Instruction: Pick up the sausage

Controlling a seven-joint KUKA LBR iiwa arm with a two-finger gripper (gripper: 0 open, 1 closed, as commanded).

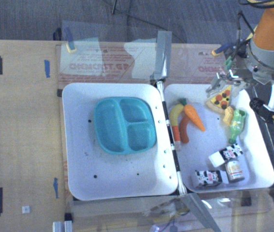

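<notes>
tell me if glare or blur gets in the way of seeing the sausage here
Camera view: lighting is even and soft, so the sausage reads clearly beside the carrot; pale reflections sit on the clear sheet behind the bins, away from the food; the end effector looks slightly soft, as do the small milk cartons.

A teal divided plate (125, 124) sits in the left bin (79, 178) — carrot (194, 117) and banana (176, 113) in the right bin (265, 170).

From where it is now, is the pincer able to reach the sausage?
Probably yes, but tightly. The sausage lies uncovered in the right bin, with the pincer over that bin's far end. However, the carrot and banana press against it, leaving little room.
</notes>
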